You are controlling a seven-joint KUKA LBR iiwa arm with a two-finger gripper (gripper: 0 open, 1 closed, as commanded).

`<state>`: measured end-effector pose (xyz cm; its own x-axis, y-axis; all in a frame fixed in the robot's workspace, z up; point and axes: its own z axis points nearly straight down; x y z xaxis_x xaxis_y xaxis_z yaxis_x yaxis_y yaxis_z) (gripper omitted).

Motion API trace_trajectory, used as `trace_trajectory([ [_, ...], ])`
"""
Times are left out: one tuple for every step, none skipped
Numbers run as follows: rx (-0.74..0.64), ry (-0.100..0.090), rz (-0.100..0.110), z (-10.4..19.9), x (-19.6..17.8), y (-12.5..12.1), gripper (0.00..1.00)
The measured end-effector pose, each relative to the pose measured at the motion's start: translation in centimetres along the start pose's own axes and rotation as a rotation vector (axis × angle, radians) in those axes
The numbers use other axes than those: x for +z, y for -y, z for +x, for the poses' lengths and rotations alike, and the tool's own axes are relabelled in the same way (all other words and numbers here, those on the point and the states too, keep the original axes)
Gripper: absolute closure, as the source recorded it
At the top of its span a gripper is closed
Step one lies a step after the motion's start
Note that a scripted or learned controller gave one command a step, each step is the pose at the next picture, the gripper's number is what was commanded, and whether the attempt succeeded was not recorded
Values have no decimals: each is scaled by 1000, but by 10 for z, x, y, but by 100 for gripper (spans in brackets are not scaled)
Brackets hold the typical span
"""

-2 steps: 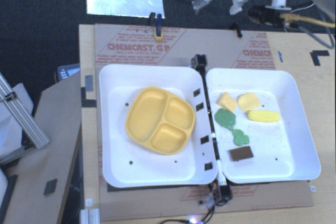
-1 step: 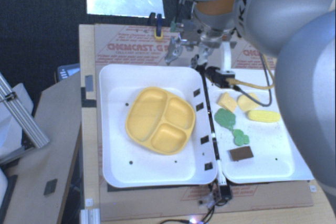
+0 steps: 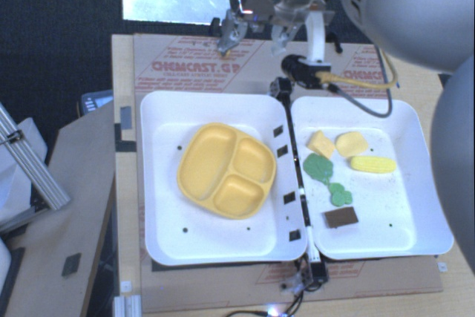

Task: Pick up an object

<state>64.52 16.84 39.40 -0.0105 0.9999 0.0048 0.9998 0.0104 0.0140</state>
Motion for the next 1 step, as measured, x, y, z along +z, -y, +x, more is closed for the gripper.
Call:
trace_trajectory([
  [4, 7, 21, 23, 296, -16, 0],
])
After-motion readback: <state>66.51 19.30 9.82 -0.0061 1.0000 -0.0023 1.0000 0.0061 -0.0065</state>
